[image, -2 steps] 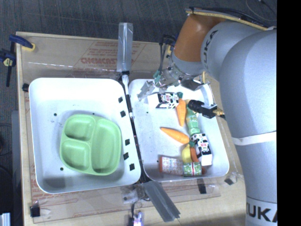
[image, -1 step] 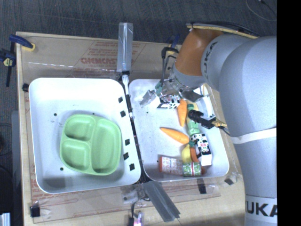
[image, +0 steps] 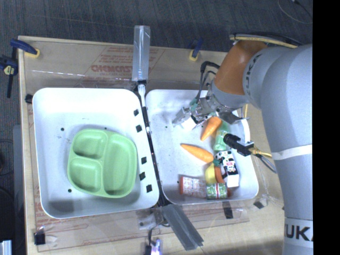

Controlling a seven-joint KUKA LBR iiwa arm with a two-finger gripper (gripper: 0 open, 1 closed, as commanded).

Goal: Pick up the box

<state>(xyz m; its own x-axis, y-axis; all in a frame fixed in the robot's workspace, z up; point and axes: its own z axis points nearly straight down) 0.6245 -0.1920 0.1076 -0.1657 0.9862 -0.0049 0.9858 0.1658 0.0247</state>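
The box (image: 230, 171) is a small carton with a black-and-white pattern and a red patch. It lies against the right wall of the right bin (image: 166, 158), towards the front. My gripper (image: 187, 116) is low over the back of that bin, well behind and to the left of the box and apart from it. An orange carrot (image: 211, 127) lies just to the right of the gripper. I see nothing held in the gripper.
A second carrot (image: 196, 152) lies mid-bin. A green packet (image: 222, 140) and a yellow fruit (image: 211, 175) crowd the box. A bottle with a red label (image: 201, 187) lies along the front wall. The left bin (image: 48, 110) holds a green divided plate (image: 102, 163).
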